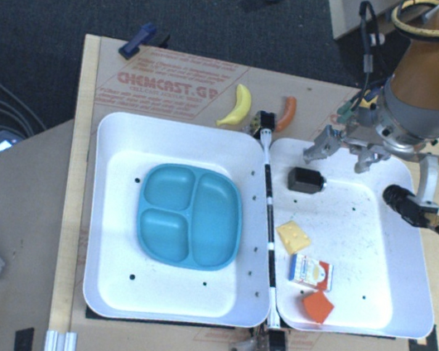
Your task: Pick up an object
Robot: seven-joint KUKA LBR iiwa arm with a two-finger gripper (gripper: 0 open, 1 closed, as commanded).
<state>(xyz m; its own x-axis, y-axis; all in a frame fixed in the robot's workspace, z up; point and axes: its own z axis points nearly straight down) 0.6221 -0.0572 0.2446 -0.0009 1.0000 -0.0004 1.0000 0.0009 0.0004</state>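
My gripper [344,153] hangs over the back of the right bin [404,270], its two grey fingers [320,145] spread apart and nothing between them, so it is open. A small black block [305,180] lies just below and left of it, apart from the fingers. Further forward in the same bin lie a yellow cheese-like wedge [293,237], a small white box with red and blue print [309,271] and an orange-red block [317,306].
The left bin [121,161] holds a blue divided plate [191,215]. Behind the bins, on the bench, lie a yellow banana [236,106] and an orange carrot-like piece [286,113]. A blue clip [136,41] sits at the bench's back left corner.
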